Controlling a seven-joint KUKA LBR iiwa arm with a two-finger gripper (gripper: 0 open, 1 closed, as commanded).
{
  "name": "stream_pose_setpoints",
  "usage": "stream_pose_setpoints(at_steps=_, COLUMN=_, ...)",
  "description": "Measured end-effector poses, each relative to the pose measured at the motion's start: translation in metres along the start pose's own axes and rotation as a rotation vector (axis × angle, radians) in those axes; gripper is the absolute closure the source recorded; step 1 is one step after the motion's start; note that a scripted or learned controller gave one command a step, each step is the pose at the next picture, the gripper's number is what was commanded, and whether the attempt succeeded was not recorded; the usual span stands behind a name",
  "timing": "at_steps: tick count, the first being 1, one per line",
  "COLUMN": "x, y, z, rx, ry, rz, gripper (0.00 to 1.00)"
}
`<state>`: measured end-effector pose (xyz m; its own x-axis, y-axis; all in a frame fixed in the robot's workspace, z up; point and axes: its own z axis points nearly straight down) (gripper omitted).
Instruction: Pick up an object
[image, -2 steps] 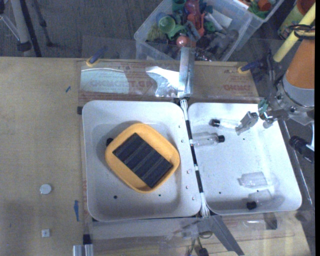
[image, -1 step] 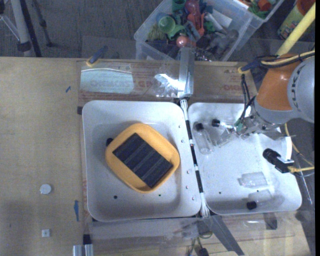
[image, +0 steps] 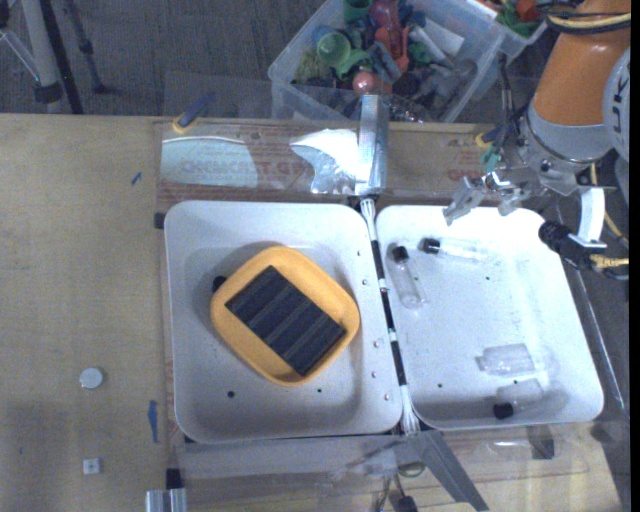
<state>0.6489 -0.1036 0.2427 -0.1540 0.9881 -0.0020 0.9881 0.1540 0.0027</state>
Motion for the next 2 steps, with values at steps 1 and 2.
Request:
stream_pose_setpoints(at_steps=1, x=0.0107, y=-0.0219, z=0.1282, rx=-0.015, ry=-0.003, rz=-0.303, gripper=0.00)
stream_pose_setpoints(at_steps=2, x=0.0106, y=-0.0217, z=0.1282, rx=-0.016, ry=-0.003, rz=-0.303, gripper=0.00)
